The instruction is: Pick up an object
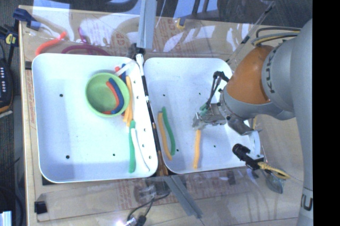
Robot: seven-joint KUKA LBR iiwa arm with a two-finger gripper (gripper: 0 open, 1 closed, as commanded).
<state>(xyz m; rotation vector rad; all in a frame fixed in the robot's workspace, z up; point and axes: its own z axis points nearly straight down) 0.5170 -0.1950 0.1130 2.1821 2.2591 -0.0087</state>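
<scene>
Bench w/ two white bins: we note the gripper (204, 117) low in the right bin (178, 73), just above the orange stick (197, 148). Claw state: we cannot tell. Likely positioned for that stick; the green bowl (107, 94) sits in the left bin (58, 129).

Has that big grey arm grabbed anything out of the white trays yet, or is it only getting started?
Nothing looks picked up so far. The two-finger gripper is low in the right white bin, just above the top end of a thin orange stick lying on the bin floor. Whether its tips touch the stick is unclear. A green curved strip lies nearby. The grasp and lift remain.
</scene>
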